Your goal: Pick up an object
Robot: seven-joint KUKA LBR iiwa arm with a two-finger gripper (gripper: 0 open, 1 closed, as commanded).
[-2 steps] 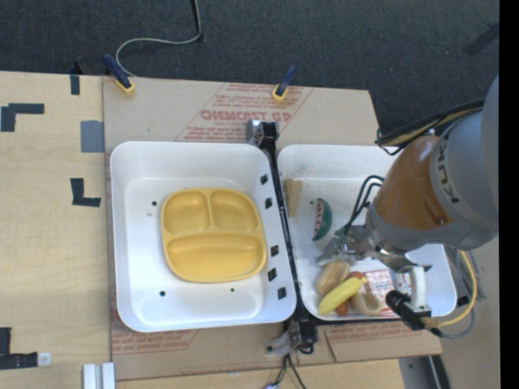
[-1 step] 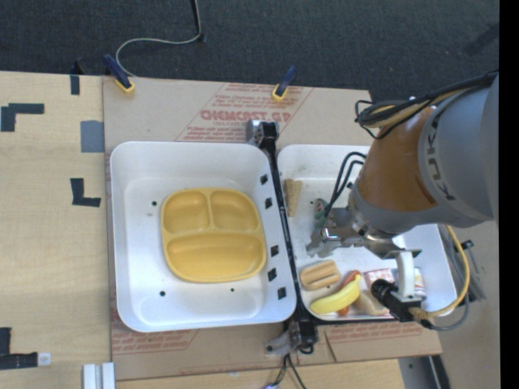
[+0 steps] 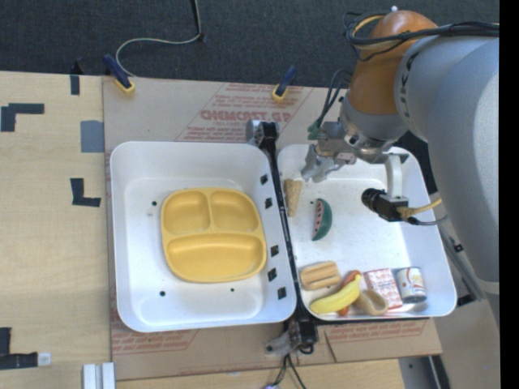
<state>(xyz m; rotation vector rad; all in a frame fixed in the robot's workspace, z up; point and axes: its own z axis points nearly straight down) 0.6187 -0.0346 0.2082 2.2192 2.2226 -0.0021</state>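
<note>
A: Camera view gives us the gripper (image 3: 318, 167) low over the upper left part of the right bin (image 3: 422, 177). Its fingers point down, but how the jaws stand we cannot tell from this slant, and we see nothing between them.

B: Then which object do we take? The closest ones are the ice cream cone (image 3: 292, 195), lying just beside the wall between the bins, and the watermelon slice (image 3: 321, 220), a little lower and to the right of it.

A: We think the cone is nearest, almost under the gripper. It looks like a small plastic toy, so we judge it light and stiff, not fragile. The surface is probably smooth, so it may slip.

B: And it narrows to one end. If we pinch on the narrow end, it could squeeze out. Better across the wider part, with the jaws closing over its short side.

A: The wall is near, so one finger has little room there. The watermelon slice lies free and is flat and thin, so it is harder to get under.

B: The other toys, the hot dog (image 3: 319, 275), the banana (image 3: 336, 299) and the can (image 3: 411, 283), crowd together at the lower edge, touching each other. The yellow plate (image 3: 214, 235) in the left bin (image 3: 130, 217) is wide for two fingers
</note>
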